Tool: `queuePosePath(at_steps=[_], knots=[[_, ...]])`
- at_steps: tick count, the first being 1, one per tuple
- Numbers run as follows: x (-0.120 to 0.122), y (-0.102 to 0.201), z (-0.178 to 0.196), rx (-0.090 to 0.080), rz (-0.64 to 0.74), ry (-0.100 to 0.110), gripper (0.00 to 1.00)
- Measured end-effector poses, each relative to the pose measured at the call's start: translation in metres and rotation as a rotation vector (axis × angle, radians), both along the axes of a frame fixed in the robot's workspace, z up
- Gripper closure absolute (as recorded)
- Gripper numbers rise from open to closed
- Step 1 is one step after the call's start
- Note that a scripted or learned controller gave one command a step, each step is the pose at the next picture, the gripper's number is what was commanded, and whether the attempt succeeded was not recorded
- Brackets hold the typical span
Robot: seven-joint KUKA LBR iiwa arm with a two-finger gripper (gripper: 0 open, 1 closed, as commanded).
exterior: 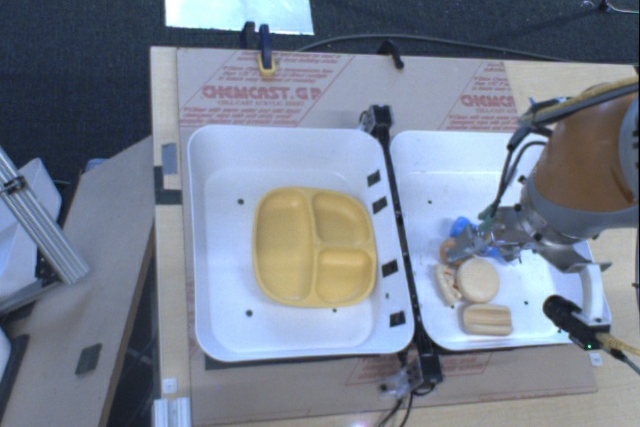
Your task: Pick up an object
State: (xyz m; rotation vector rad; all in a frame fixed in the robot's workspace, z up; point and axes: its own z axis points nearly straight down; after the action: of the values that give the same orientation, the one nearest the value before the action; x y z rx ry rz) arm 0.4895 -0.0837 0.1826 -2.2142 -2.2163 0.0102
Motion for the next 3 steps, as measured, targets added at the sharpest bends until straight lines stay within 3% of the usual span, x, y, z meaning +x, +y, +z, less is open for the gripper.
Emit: queuePosePath(at_steps=[1,2,3], knots=[[0.003,0.0,0.005,-0.001,0.002,-0.011,0.0],[0.003,0.001,-0.037,0.0,0.0,-0.008,0.0],[-0.002,-0.005,-0.08,-0.006,-0.001,-0.022,0.0]])
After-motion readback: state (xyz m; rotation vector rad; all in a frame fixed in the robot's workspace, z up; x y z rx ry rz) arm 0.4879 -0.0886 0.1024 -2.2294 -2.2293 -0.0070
